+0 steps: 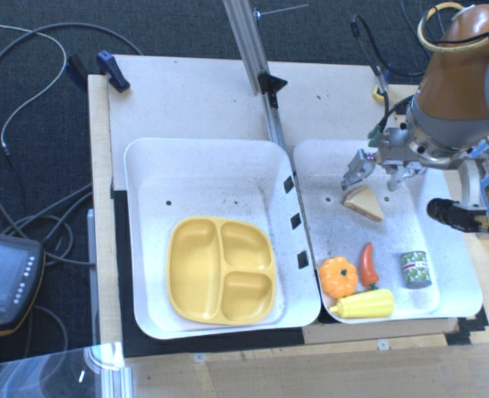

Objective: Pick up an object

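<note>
Arm: reaches in from the right, its gripper [375, 172] over the far part of the right bin [443, 301].
Pincer: I cannot tell whether it is spread or pressed together; nothing is seen pinched in it.
Nearest thing: a sandwich wedge [365, 202] lies flat just beside and below the gripper, near the middle of the right bin, towards its far edge.
Other things: an orange pumpkin [338, 277], a red pepper [367, 264] and a yellow corn cob [365, 304] crowd the bin's near-left corner, touching or nearly so; a green can [415, 269] stands apart by the near-right side.
Left bin: its wall [137, 189] encloses a yellow divided tray [221, 269] towards the near edge.
Step in hand: by my judgement, closing in on the wedge, the pick not yet made.
Doing it well: centre over the wedge's thicker part, descend straight, and grip across its narrow width.
Risk: the wedge is low and sloped, so a grip at the thin end may slip off.
</note>
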